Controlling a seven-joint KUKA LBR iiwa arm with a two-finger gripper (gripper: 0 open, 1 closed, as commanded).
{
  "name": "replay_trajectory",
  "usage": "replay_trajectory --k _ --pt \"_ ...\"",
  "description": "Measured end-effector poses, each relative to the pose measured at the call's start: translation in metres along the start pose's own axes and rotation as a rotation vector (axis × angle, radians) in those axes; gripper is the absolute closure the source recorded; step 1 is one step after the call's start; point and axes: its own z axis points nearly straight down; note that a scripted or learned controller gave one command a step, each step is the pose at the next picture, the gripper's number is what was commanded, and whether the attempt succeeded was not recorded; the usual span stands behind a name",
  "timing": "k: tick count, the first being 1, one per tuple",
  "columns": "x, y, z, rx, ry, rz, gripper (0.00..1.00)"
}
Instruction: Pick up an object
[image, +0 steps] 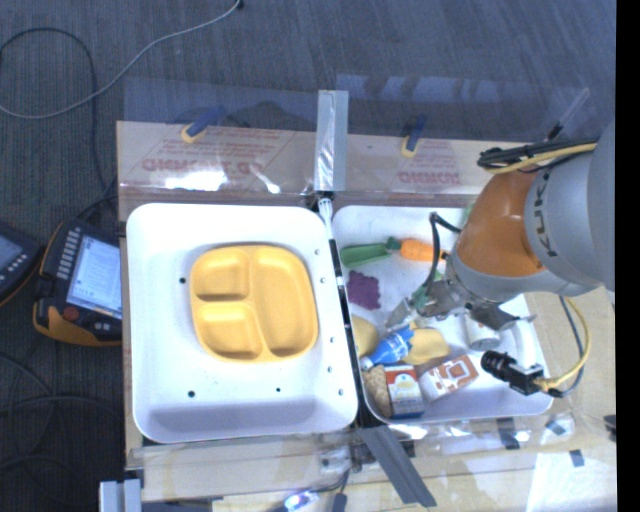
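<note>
The right bin (500, 405) holds several small items: a toy carrot (395, 248) with a green top at the back, a purple bunch of grapes (364, 290), a blue and white bottle (388, 347), a pale yellow piece (426, 346), and two red and white cartons (403, 389) (456, 376) at the front. My gripper (424, 302) reaches down from the right into the middle of this bin, just above the bottle and the yellow piece. The arm's orange band (503, 238) sits over the bin's back right.
The left bin (160, 400) carries a yellow divided tray (254, 301) in its middle. A metal strip (331, 140) stands up between the bins at the back. A handheld controller (82, 282) lies on the floor to the left. Cables trail off the arm on the right.
</note>
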Motion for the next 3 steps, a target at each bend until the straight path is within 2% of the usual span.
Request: replay_trajectory --k 1,2,3 --pt "0.0 0.0 0.0 0.0 0.0 0.0 0.0" --pt "0.006 -0.022 0.009 -0.018 -0.009 0.087 0.0" --pt "0.007 -0.023 0.001 -0.015 -0.005 0.087 1.0"
